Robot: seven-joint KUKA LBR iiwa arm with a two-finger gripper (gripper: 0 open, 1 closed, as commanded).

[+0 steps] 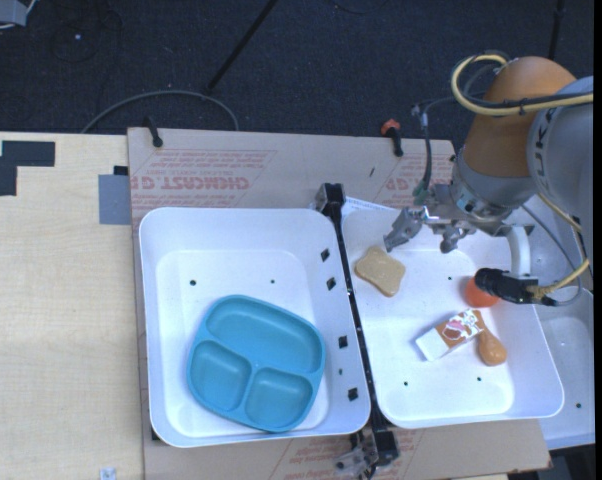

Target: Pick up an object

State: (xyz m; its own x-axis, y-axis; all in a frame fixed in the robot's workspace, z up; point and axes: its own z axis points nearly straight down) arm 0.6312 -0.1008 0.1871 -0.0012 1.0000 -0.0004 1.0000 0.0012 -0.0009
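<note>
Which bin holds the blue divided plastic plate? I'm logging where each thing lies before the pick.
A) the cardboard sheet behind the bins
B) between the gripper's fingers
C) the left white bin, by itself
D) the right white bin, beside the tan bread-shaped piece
C: the blue divided plastic plate lies flat in the left white bin, while the tan bread-shaped piece lies in the right white bin.

You're looking at a light wood bench [51, 298] with a cardboard sheet [231, 173] laid flat on it, upside-down red print along its far edge. A couple of dark patches [19, 163] and a grey square [112, 198] sit on the wood to the left of the cardboard. On the cardboard you've got the two white bins side by side, left bin [171, 238] and right bin [541, 388], touching along a black divider [346, 308].
</note>
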